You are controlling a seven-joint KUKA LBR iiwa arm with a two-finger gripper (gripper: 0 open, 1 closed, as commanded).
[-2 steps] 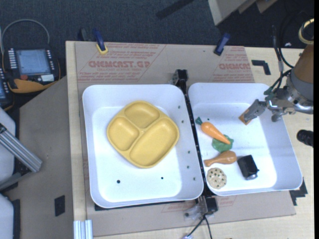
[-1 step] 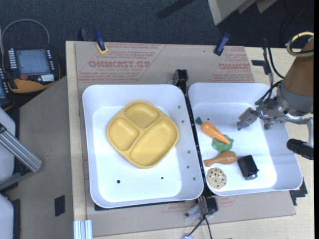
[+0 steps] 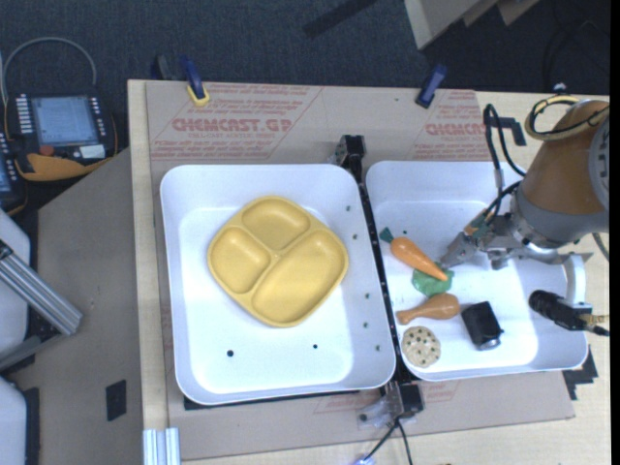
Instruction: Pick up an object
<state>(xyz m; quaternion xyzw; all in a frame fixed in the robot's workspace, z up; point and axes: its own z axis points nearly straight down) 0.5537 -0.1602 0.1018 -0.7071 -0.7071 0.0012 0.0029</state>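
In the right bin [image 3: 542, 356], the hand [image 3: 455, 256] sits low at about three o'clock from the carrot [image 3: 420, 258], its tip almost touching the carrot's thick end; I cannot tell how it is set. A green piece [image 3: 427, 282] lies just beside the carrot at six o'clock, with the drumstick [image 3: 432, 308], cookie [image 3: 420, 344] and black block [image 3: 481, 323] nearby. A good pick probably straddles the carrot across its width, clear of the green piece.

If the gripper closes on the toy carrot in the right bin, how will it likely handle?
The toy carrot looks like smooth moulded plastic, so probably stiff, light and a bit slippery. Its tapered, rounded body may squirt out of the gripper or roll if nudged. It lies against a green piece, with a toy drumstick close by, so neighbours may shift too.
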